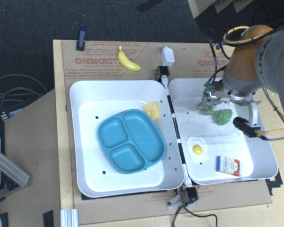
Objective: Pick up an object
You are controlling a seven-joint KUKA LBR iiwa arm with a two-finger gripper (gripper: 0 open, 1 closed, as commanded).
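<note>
Right now the gripper [209, 102] is down in the far part of the right bin [260, 167], reached in from the right with the orange-banded wrist above it. Its tip sits over a small green thing, and a second, larger green object [223, 117] lies just beside it, toward the near right of the tip. Whether the gripper is parted or closed I cannot tell at this slant, nor whether anything is caught in it. The green object looks roughly round, with no clear long axis, so approach angle should matter little; what matters is that it lies nearly touching the tip, on the arm's own side. Other candidates in the same bin lie nearer the camera: a fried-egg toy [197, 149] and a small printed box [228, 165], both well apart from the tip.
</note>
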